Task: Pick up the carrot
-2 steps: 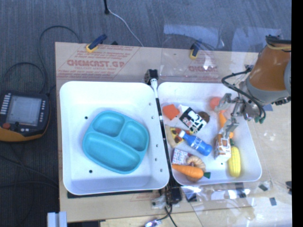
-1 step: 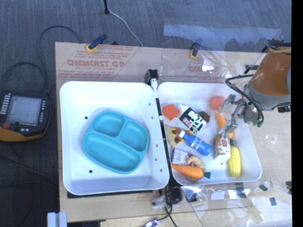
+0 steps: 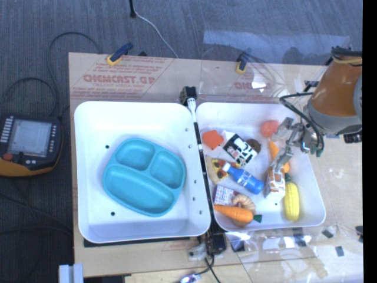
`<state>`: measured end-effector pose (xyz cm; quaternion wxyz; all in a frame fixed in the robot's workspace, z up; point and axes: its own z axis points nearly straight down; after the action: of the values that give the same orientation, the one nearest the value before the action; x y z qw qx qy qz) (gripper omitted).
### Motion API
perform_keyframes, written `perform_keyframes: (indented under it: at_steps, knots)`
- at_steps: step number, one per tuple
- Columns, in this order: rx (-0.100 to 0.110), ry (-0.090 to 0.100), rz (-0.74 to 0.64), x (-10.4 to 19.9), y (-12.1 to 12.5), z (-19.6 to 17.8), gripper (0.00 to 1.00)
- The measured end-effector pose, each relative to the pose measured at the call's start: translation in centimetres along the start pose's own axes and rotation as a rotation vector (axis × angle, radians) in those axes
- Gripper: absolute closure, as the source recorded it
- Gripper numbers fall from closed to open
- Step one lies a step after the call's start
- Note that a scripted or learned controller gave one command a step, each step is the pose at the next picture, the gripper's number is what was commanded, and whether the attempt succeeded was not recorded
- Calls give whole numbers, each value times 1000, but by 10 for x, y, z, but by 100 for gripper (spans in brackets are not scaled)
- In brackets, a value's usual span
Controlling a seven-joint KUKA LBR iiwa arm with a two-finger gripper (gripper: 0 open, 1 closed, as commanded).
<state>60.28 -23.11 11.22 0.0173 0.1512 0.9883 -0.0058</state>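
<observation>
The carrot (image 3: 234,214), orange with a green stub at its right end, lies on its side at the front of the right bin (image 3: 315,184). My gripper (image 3: 286,140) hangs over the back right part of that bin, well behind and to the right of the carrot. Its fingers (image 3: 287,155) stand open with nothing held between them. A small orange piece (image 3: 274,149) lies just left of the gripper.
Around the carrot lie a tan ring-shaped pastry (image 3: 242,200), a pink packet (image 3: 222,194), a blue bottle (image 3: 247,181), yellow corn (image 3: 291,200) and a small carton (image 3: 275,183). A red ball (image 3: 270,127) sits further back. The left bin holds a blue divided tray (image 3: 144,175).
</observation>
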Motion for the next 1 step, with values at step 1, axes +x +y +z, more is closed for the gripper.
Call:
perform_keyframes:
  at_steps: [1]
  knots:
    - [0,-28,121,11,-6,-2,0]
